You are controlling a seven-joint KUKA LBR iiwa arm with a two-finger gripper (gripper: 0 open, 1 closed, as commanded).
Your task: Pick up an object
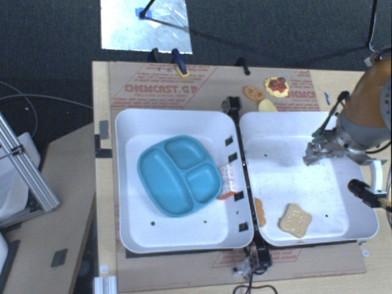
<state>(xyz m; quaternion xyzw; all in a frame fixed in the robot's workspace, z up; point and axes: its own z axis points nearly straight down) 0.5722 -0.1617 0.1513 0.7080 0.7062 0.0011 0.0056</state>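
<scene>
While we hover our gripper (pixel 313 152) over the right bin (pixel 361 228), finger state unclear | toast-shaped toy (pixel 294 220) lies near front | light, stiff; pinch its edges.

Glossy blue plastic tray (pixel 177 175) sits in a smooth white plastic bin (pixel 147 127).

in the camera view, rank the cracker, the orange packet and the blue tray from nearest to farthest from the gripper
1. Cracker, in the right bin, below the gripper.
2. Orange packet, at the left bin's right edge.
3. Blue tray, middle of the left bin.
</scene>
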